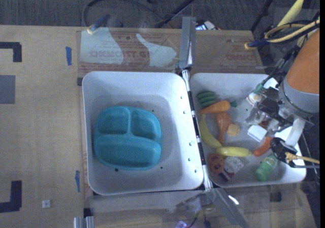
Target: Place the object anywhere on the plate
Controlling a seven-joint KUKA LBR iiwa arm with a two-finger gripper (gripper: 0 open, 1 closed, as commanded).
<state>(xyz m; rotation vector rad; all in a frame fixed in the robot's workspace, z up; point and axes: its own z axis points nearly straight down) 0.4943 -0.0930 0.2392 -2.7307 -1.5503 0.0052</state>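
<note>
A blue plate [128, 137] with three sections lies in the left bin [101, 82]. The right bin [213, 80] holds several toy foods: an orange carrot [217, 106], a green piece [206, 97], a yellow banana [207, 133], a second yellow piece [232, 151], a small tan cube [233, 130], a white block [256, 132], an orange-red pepper [263, 147] and a green bottle [266, 167]. My gripper [262, 117] hangs over the right side of the right bin, just above the white block. Its tips are lost among the wrist parts.
A colourful packet [228, 165] lies at the front of the right bin. A metal divider [195, 130] separates the two bins. Cables and the grey arm with its orange band [304, 69] crowd the right edge. Cardboard [132, 49] lies behind the bins.
</note>
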